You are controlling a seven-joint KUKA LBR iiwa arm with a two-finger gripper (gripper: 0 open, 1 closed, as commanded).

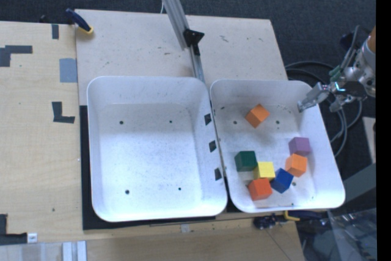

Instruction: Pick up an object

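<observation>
Right bin, near to far: one red cube, one blue cube, one yellow cube, one green cube, two orange cubes, one purple cube. Left bin alongside. Gripper at the right bin's far right rim, nothing between its fingers; jaw opening cannot be told.

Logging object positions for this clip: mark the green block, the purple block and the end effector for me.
green block (245, 160): camera view, centre of its top face.
purple block (299, 145): camera view, middle of its top face.
end effector (314, 96): camera view, at the fingertips over the right bin's far right rim.
</observation>
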